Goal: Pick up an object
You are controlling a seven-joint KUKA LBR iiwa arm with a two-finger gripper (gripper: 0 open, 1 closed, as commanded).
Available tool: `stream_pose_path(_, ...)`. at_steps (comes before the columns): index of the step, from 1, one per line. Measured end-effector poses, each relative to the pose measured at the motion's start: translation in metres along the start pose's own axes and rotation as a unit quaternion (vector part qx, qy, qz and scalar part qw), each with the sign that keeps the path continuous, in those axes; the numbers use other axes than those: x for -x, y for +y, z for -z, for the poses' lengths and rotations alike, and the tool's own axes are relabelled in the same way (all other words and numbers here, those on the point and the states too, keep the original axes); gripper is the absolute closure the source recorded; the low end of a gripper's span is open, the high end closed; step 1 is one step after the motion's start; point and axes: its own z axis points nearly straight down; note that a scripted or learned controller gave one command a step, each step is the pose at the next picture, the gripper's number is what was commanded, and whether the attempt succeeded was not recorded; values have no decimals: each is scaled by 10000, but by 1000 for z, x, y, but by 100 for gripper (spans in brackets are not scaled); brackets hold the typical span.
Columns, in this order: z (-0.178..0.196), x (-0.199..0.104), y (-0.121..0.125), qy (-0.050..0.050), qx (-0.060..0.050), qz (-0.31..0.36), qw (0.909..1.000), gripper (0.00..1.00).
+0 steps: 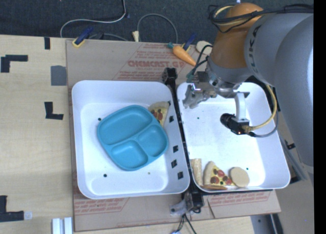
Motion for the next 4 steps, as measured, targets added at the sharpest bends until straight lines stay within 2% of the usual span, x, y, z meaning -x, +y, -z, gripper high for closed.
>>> stream_pose_path(1, 71, -18, -69, 0, 2, -22, 10000, 100)
stream_pose_path(2, 29, 53, 19, -34, 2, -60, 10000, 100)
stream_pose_path(3, 7, -16, -24, -3, -35, -14, 10000, 100)
stream_pose_path(4, 68, -22, -50, -7, 13, -27, 10000, 100)
